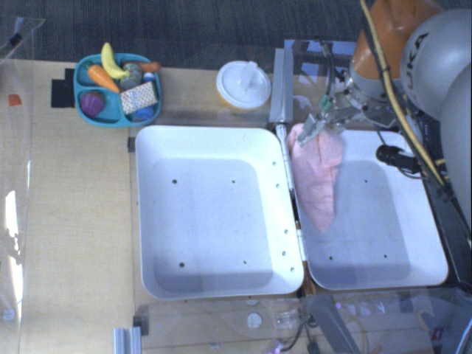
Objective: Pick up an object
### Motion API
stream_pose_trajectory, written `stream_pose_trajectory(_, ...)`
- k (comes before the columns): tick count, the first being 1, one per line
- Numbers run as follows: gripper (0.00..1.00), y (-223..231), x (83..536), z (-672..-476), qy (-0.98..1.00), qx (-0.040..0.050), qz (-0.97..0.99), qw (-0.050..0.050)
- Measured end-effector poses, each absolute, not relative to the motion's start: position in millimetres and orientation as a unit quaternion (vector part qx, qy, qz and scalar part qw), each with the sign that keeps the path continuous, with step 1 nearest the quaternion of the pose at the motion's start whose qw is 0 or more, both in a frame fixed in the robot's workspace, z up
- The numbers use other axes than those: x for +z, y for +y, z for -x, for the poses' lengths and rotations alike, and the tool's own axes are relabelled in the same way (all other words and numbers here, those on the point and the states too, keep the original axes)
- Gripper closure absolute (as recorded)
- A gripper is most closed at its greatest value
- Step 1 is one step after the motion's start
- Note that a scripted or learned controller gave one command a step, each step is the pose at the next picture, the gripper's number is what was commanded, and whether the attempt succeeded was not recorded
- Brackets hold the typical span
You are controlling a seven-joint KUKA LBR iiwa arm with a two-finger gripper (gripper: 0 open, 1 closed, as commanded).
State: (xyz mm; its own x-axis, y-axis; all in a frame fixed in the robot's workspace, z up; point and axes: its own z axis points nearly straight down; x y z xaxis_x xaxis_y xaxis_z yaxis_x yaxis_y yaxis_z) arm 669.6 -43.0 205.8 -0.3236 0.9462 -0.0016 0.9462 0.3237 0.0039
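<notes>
A pink cloth (pixel 319 174) hangs in a long fold over the left part of the right bin (pixel 402 260). Its top corner is pinched between the fingers of my gripper (pixel 318 126), which is shut on it near the bin's far left corner. The cloth's lower end reaches down toward the bin floor, and a soft shadow of it falls on the floor to its right. The grey arm with its orange band (pixel 391 13) comes in from the upper right.
The left bin (pixel 158 271) lies beside the right one, with a narrow divider between them. On the bench behind it stand a blue tray (pixel 80 98) of toy food and a white lidded tub (pixel 243 85). A metal frame (pixel 279 87) stands just behind the gripper.
</notes>
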Motion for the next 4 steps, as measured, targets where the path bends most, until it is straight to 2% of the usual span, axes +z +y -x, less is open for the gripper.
stream_pose_trajectory(1, 0.0, -71, 188, -669.4, 0.746, 0.0009, -0.665, 0.002)
stream_pose_trajectory(2, 0.0, -139, 90, -667.4, 0.679, 0.0024, -0.734, 0.004)
stream_pose_trajectory(3, 0.0, -129, 117, -669.8, 0.62, 0.0009, -0.785, 0.001)
stream_pose_trajectory(4, 0.0, -108, 89, -670.9, 0.642, 0.0019, -0.767, 0.003)
